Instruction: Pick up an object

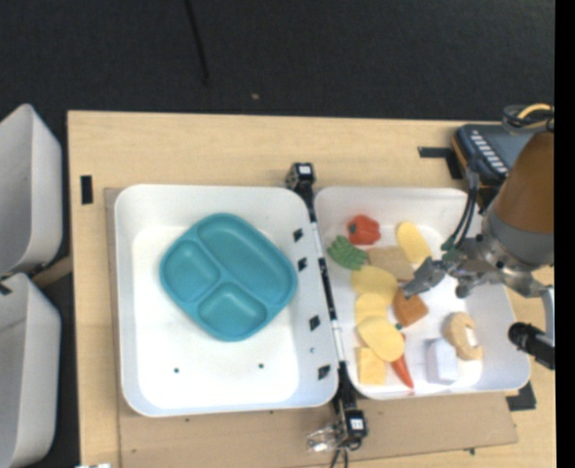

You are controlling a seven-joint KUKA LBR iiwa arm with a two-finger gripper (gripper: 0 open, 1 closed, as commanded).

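The right bin (434,201) holds several toy foods: a red pepper (364,228), a green leafy piece (346,253), a yellow oblong piece (413,243), yellow pieces (374,282) down the middle, an orange-brown piece (410,310), a tan roll (461,335), a pale block (441,361), a cheese wedge (370,368) and a carrot (403,371). My gripper (441,281) hangs over the right half of this bin, open, its two grey fingers spread apart. The left finger (421,280) sits just above the orange-brown piece. Only white bin floor shows between the fingers.
The left bin (132,359) carries a teal divided plate (229,275). A black divider with clips (317,291) runs between the bins. The arm's body (526,198) covers the right bin's far right corner. Bare wooden bench (219,144) surrounds the bins.
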